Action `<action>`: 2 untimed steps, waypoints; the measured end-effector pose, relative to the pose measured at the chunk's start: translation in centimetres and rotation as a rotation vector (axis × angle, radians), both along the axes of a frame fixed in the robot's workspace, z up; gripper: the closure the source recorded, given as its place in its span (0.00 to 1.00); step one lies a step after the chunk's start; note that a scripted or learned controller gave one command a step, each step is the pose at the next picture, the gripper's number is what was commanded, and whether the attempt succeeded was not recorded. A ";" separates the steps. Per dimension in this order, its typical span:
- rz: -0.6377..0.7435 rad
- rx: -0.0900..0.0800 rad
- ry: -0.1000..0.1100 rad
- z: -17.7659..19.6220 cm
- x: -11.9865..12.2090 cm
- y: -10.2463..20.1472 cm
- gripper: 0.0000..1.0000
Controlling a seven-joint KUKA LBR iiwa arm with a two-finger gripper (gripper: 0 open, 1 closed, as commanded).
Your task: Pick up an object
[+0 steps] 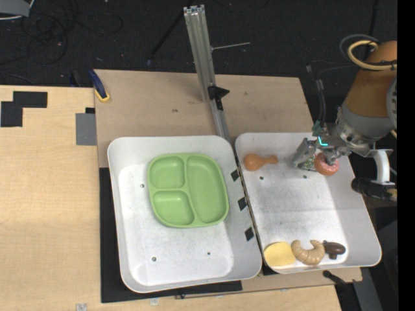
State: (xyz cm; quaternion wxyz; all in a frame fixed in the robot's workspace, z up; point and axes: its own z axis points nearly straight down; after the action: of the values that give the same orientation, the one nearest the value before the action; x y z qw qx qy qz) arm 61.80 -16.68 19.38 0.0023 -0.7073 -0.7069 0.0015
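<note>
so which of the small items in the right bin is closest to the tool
The reddish-pink item, right at the tool near the bin's far right side. The orange piece lies further left; the other three sit at the near edge.

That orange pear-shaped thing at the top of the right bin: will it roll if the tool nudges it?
Probably. The orange pear-shaped piece lies on its side with a rounded bulb and narrow neck, so it would likely roll in an arc. It looks like a small toy, so probably light, and its smooth surface may slip.
</note>
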 end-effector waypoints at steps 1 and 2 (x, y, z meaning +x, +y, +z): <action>0.000 0.000 -0.003 0.1 0.1 0.0 0.00; 0.001 0.000 0.002 -4.3 -0.5 0.0 0.00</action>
State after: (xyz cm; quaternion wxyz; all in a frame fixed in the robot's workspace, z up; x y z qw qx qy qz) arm 61.28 -16.69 15.03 0.0028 -0.7070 -0.7072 0.0022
